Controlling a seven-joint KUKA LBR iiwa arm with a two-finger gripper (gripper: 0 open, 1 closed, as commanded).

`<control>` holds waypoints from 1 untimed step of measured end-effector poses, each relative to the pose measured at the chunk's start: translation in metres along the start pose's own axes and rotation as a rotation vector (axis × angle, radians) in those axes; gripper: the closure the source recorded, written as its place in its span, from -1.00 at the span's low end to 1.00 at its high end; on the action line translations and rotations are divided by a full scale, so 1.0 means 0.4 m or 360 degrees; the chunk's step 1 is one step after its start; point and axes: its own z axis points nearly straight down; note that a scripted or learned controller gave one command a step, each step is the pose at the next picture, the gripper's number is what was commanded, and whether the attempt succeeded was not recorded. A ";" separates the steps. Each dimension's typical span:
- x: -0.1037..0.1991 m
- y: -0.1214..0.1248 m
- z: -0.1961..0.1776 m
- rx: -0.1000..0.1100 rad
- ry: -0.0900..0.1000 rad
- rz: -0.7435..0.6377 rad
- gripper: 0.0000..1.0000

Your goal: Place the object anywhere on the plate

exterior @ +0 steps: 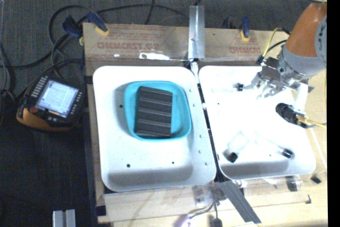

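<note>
A dark grey ribbed block (154,111) lies flat on the blue plate (183,117) in the middle of the left white bin (109,135). My gripper (260,86) hangs over the upper right part of the right bin (255,125), far from the plate and block. Nothing shows in its grasp. The grey arm with its orange band (308,29) comes in from the right edge.
In the right bin, a small clear piece with a black end (234,149) lies near the front, with a small black piece (287,153) to its right. A black cylinder on a yellow cable (286,111) hangs below the wrist. A teach pendant (53,101) lies left of the bench.
</note>
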 end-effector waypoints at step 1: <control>0.000 0.000 0.000 -0.0001 0.0000 0.0000 -1.00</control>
